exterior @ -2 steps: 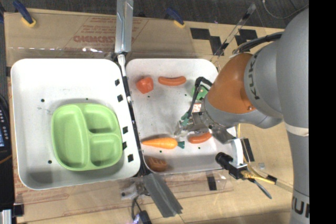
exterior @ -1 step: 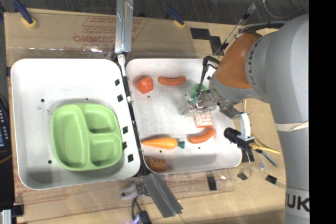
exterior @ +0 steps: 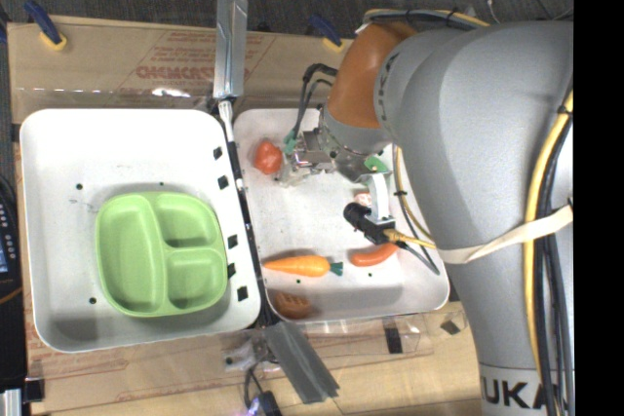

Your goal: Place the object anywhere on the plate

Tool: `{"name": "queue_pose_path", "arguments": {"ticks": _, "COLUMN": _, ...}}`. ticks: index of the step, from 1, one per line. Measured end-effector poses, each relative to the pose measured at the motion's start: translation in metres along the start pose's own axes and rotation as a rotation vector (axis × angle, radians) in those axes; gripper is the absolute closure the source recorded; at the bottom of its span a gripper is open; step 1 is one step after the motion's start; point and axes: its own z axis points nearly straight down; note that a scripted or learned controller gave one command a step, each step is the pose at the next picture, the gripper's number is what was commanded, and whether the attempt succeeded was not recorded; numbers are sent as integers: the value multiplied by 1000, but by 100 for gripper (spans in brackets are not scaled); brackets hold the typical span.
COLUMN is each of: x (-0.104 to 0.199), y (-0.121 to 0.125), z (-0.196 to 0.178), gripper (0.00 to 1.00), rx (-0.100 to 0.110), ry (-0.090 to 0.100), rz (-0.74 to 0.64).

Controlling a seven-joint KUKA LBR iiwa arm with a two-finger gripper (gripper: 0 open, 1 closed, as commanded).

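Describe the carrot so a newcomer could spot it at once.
Look in the right-hand white bin, the one the grey arm reaches into. Along its near edge lies the carrot, flat and pointing left. Its long tapered orange body and green stalk end set it apart from the round red tomato farther back.

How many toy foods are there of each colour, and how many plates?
Orange: 2, the carrot and the chili-shaped piece
Red: 1, the tomato
Brown: 1, the piece at the right bin's front edge
Green plates: 1, the divided plate
Total: 5
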Motion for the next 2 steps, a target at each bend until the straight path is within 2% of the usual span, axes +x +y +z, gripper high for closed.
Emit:
{"name": "queue_pose_path", "arguments": {"ticks": 1, "x": 0, "y": -1, "z": -7, "gripper": 100, "rx": 7, "ry": 0, "rz": -6}}
{"name": "queue_pose_path", "arguments": {"ticks": 2, "x": 70, "y": 6, "z": -5, "gripper": 100, "rx": 5, "ry": -12, "rz": -4}}
